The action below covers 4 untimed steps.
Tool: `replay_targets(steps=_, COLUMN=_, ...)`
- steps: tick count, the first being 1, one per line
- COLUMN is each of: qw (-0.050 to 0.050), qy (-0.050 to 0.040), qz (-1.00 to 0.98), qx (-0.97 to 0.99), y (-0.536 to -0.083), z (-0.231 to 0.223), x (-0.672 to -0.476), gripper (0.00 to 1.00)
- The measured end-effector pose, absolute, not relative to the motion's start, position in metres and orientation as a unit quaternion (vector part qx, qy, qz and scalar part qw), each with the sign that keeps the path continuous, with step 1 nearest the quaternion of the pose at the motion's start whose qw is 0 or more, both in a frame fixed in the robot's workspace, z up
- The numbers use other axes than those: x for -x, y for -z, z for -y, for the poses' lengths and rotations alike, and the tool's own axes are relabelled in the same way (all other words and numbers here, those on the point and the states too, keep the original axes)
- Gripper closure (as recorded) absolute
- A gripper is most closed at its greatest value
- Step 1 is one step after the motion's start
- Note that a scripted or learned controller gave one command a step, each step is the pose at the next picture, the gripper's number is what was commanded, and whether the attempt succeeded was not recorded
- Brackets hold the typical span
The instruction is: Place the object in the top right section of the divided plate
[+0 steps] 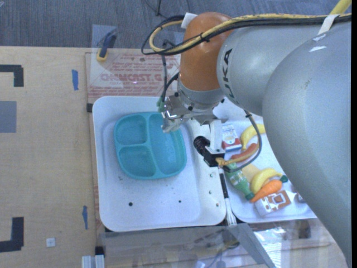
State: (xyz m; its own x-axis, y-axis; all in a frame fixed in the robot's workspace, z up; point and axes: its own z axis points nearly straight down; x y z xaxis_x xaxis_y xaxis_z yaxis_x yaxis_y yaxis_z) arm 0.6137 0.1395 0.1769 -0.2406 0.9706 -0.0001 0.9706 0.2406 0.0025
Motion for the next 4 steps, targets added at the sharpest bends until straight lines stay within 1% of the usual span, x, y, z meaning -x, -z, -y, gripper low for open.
replay_targets(steps=1, qw=-0.001, qy=0.0004, qz=-0.847, qx=-0.532, y=-0.120, z=-0.212, x=-0.584, gripper=1.00)
replay_targets(steps=2, qw=0.013, qy=-0.0114, qz=-0.905, qx=-0.426, y=-0.111, z=-0.198, x=-0.526, gripper=1.00)
replay_targets(steps=3, qw=0.002, qy=-0.0014, qz=-0.948, qx=-0.319, y=-0.225, z=-0.212, x=-0.594, gripper=1.00)
replay_targets(steps=4, qw=0.002, qy=-0.0015, qz=-0.948, qx=-0.319, y=-0.225, z=-0.212, x=-0.594, gripper=0.00)
